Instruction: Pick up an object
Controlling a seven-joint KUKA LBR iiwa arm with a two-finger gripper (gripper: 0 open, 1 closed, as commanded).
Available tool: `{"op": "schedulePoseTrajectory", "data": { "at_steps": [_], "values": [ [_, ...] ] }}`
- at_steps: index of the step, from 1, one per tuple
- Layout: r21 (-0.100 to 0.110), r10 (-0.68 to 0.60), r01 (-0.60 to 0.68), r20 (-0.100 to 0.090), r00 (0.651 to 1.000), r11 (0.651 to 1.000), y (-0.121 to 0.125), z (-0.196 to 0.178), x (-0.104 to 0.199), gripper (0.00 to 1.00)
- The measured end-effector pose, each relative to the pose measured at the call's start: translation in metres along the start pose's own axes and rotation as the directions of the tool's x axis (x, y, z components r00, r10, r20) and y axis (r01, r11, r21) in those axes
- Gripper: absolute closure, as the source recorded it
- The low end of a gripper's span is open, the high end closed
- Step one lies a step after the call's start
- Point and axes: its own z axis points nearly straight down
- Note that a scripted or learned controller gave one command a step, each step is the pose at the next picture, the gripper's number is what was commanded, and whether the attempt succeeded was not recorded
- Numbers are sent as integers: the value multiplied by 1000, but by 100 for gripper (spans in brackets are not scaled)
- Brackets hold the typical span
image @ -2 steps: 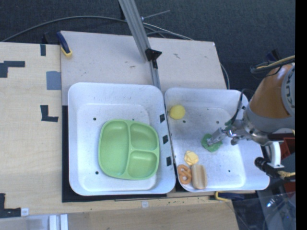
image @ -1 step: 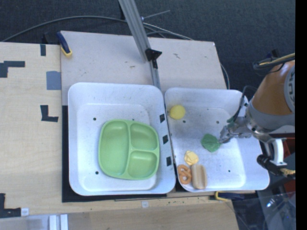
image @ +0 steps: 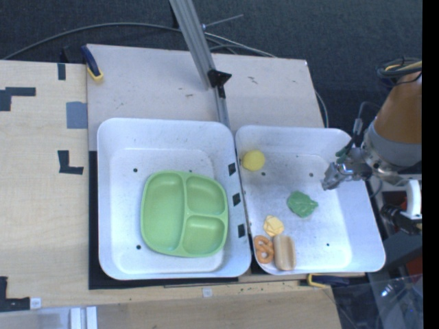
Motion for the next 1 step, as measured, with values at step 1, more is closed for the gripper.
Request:
{"op": "schedulePoseTrajectory", "data": {
  "at_steps": [1],
  "values": [
    [3,1,-1,-1,1000,1000,1,-14,0,100]
  ]
}}
